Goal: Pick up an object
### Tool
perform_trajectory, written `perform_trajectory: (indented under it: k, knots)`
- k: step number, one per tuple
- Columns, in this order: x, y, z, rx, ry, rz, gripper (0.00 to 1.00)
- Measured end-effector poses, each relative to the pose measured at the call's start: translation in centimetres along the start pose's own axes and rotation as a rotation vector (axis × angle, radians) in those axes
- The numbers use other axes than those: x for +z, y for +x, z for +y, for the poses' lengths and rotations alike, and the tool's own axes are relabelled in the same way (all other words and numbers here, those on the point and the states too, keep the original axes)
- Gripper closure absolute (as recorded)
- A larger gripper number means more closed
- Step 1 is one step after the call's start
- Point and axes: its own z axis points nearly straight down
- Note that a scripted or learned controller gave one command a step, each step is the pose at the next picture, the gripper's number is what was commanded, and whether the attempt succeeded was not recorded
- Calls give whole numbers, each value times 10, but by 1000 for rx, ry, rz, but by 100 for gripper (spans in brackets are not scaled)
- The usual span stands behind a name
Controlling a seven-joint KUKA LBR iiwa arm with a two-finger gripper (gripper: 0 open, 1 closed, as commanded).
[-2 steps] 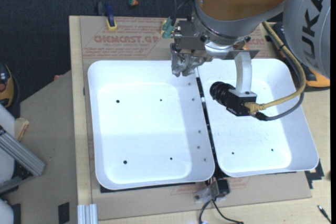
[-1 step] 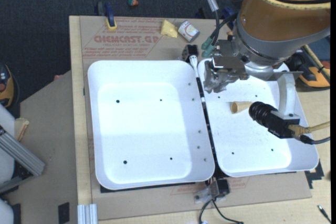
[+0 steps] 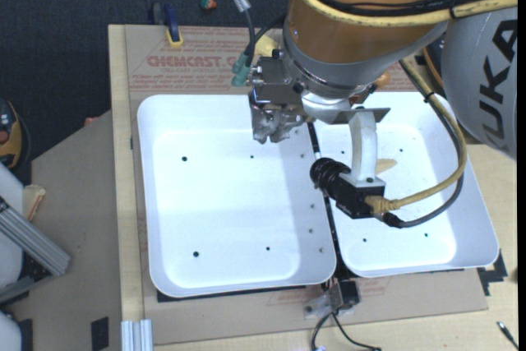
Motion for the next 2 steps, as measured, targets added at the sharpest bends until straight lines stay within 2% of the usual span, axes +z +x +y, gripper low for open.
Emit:
perform_trajectory:
  k: [1,2]
  knots:
    - [79,34,-1,6,14,-6,100]
    - [64,33,1,11,3,-2,100]
